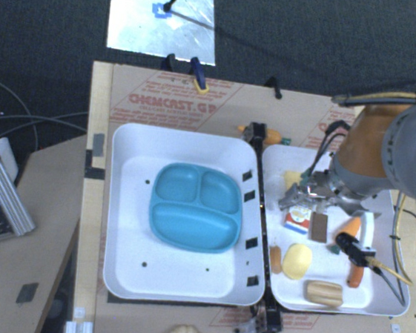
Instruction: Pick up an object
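While the gripper [305,198] hangs low over the right bin [379,305], you cannot tell from this angle how it is set. Its likeliest target, the red-and-white box [296,222], lies just below it, touching a brown block [319,228]. You risk a miss: crowding there could nudge the box aside.
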{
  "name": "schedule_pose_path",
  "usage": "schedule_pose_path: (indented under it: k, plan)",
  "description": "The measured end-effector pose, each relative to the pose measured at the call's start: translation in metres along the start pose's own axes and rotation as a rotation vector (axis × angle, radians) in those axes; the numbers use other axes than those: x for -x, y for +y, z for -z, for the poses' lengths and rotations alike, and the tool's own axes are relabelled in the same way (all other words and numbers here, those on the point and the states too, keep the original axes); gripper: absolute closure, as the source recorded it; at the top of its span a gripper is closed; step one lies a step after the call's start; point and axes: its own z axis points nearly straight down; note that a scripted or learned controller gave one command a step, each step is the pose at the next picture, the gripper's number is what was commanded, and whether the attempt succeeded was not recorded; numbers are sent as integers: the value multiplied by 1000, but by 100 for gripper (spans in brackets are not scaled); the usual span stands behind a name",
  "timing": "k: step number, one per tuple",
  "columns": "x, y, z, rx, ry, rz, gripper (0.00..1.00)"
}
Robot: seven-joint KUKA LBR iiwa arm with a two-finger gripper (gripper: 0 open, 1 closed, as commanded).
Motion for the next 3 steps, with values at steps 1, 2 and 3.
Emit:
schedule_pose_path:
  k: [1,2,3]
  plan:
    - [0,1,-15,2,0,-1,0]
    - [0,1,-5,3,0,-1,100]
    - [-3,-8,47,2,0,-1,100]
